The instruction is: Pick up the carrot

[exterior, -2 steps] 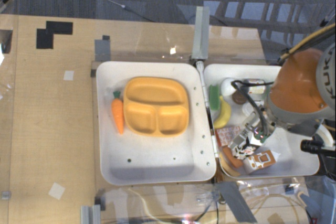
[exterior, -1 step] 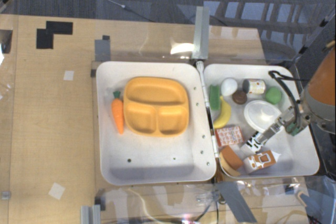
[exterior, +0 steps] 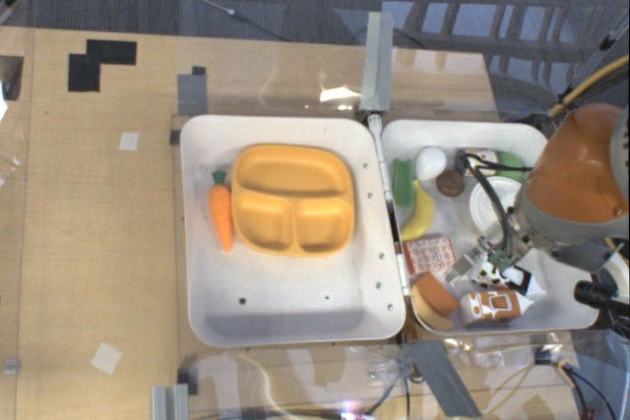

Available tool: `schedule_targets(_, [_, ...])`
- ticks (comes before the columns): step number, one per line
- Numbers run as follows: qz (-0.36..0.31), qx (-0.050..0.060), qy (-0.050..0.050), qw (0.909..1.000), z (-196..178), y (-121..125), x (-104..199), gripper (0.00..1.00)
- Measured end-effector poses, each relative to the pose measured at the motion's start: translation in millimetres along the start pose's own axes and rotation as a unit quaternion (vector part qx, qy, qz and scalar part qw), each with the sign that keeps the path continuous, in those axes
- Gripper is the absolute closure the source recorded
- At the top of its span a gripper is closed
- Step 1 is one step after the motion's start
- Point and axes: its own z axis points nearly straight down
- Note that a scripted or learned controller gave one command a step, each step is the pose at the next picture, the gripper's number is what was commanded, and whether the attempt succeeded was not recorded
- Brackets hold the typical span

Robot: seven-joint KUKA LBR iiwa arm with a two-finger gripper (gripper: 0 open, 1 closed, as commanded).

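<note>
From where I stand, the counter (exterior: 98,241) carries two white bins. In the left bin (exterior: 285,310) there is one carrot (exterior: 221,214), lying just beside the left edge of one yellow divided tray (exterior: 292,199). The right bin (exterior: 561,310) holds one banana (exterior: 421,213), one white egg-like ball (exterior: 430,162), one small carton (exterior: 491,306) and some other pieces. The end effector (exterior: 487,261) hangs over this right bin, well apart from the carrot; how far it is open, I cannot tell.
</note>
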Motion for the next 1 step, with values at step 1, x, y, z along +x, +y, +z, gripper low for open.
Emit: schedule_targets(1, [0.027,0.001,0.002,0.9996,3.9,4.7,11.0,0.00])
